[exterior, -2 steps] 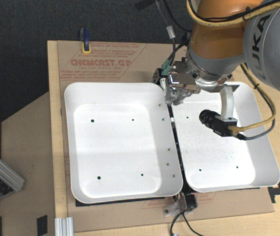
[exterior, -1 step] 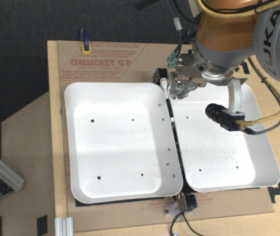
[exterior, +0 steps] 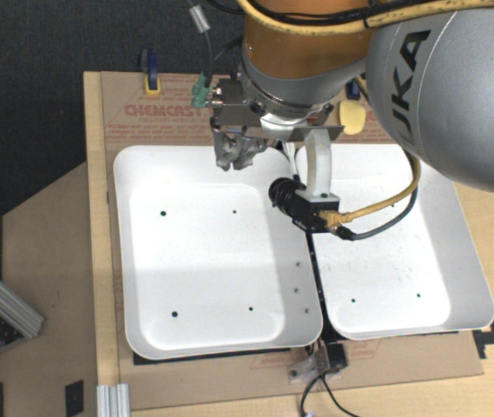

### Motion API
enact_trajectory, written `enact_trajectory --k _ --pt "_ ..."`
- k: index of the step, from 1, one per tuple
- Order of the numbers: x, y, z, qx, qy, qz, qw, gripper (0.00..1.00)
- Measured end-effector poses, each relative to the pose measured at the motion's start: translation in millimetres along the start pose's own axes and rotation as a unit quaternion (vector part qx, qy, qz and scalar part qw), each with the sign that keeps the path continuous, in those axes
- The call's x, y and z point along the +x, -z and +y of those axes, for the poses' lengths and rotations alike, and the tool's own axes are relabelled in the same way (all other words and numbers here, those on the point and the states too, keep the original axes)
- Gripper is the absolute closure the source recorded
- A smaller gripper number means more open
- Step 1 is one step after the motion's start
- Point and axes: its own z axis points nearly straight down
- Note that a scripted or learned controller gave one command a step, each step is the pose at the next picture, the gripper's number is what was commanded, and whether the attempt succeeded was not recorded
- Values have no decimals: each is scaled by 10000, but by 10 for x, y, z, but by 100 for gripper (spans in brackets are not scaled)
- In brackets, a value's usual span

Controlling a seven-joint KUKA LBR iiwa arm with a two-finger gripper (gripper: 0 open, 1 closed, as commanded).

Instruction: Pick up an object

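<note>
**Arm low over the far edge of the left bin**

The grey arm [exterior: 438,68] with its orange band [exterior: 316,7] reaches in from the right and fills the far right of the scene. Its pincer [exterior: 233,153] hangs over the far rim of the left bin [exterior: 194,259], near the wall where the two bins meet. Whether the pincer is apart or together I cannot tell; its tips are a dark grey blur against the white bin, and nothing can be made out between them.

The right bin [exterior: 403,268] lies just beside the left one, their inner rims touching down the middle. A black fitting [exterior: 294,200] with a yellow cable [exterior: 377,211] hangs from the wrist over that seam.

No loose object to pick up can be made out on the white floor of either bin; small dark dots mark the floors.

Both bins rest on a brown board [exterior: 108,146] on the desk. A blue and yellow clamp [exterior: 151,72] grips the board's far edge.
</note>
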Motion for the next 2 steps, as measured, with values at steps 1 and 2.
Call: enact_trajectory --k 1,2 --pt "211 -1013 54 83 -65 -47 9999 100" --pt "211 -809 -133 48 -71 -33 10000 100"
